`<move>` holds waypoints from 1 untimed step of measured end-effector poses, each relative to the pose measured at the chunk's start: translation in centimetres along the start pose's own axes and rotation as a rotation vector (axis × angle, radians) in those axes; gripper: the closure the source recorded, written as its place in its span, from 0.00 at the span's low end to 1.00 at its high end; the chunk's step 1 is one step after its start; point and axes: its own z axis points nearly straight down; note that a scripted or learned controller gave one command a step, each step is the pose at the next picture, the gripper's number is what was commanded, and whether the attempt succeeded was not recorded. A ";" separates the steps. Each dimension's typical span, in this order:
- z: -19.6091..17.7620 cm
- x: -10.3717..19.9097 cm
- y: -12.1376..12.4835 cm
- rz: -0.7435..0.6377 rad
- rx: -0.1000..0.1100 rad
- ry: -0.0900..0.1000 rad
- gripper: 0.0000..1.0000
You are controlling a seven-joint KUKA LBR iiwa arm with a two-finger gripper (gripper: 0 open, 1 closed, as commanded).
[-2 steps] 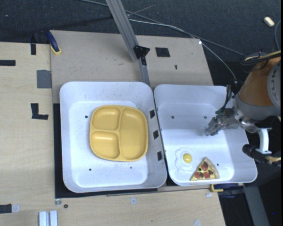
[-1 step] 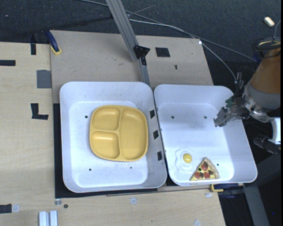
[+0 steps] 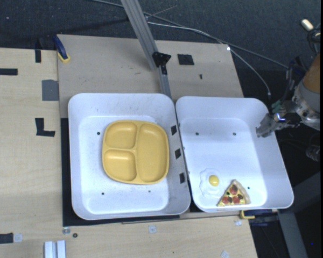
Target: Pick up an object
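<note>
So, left to right: the left bin (image 3: 86,144) has a yellow divided plate (image 3: 135,151) sitting flat near its middle — three compartments, nothing in them. The right bin (image 3: 269,160) has two small toy foods down in its near corner: a fried egg (image 3: 210,181) and, just beside it on the right, a pizza slice (image 3: 234,194). They look close enough to be touching or nearly so; I can't quite tell which.

The gripper (image 3: 270,123) sits at the right bin's far right rim, up at the edge and well apart from both toys. Whether it's open or closed I honestly can't tell — it's small and dark against the background. Nothing is visibly held.

My guess on handling: both toys look like light, stiff plastic, and flat, so they'd be awkward to pinch from above. The egg's raised yolk seems a poor hold, rounded and probably slippery. The pizza slice looks like the better bet — grab across its two straight edges near the wide crust end. The plate is likely too broad except at its rim.
</note>
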 end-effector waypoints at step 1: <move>-2.3 0.0 0.1 -0.001 0.002 0.001 1.00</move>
